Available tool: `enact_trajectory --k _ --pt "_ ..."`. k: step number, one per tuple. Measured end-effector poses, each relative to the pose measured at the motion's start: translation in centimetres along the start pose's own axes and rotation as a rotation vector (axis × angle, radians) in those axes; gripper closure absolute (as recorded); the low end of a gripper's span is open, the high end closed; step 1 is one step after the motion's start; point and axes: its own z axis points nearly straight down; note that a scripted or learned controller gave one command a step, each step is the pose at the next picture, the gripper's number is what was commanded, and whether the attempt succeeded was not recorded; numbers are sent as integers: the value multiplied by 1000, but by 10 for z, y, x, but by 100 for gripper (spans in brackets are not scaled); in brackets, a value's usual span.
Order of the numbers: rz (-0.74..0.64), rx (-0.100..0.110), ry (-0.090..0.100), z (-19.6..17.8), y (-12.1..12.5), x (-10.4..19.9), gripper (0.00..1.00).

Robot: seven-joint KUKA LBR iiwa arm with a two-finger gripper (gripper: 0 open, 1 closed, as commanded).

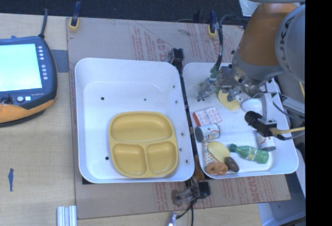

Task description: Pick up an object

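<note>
pendant (23, 77): on worktop (31, 168), far left of tool, screen lit white, orange-grey housing
left bin (88, 72): white, shallow, well left of tool, touching right bin along centre rail
yellow tray (143, 143): three compartments, lying flat in left bin, lower left of tool, well apart from it
cardboard sheet (129, 38): under both bins, clipped at top edge
right bin (288, 168): white, tool hanging over its upper part
red-white packet (206, 116): flat in right bin, below-left of tool, near it
small can (207, 132): on its side, just below packet, further below tool
yellow lump (219, 150): below can, beside brown pieces (223, 167) at bin's lower edge
green bottle (250, 153): lying on side, cap pointing left, below tool, well apart
tool (209, 86): over upper left of right bin, metal fingers pointing left; released or clenched cannot tell, nothing seen between fingers
pale yellow object (228, 99): just below-right of tool, partly under wrist
white round object (252, 104): right of that, under arm
arm (270, 38): orange band, grey casing, right of tool
</note>
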Motion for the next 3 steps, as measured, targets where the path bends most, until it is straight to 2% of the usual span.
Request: enact_trajectory --k 1,2,3 --pt "1 0 -1 47 31 -64 0" --pt "-1 -3 -1 102 75 -56 0" --pt "-1 -3 0 102 78 -46 0"
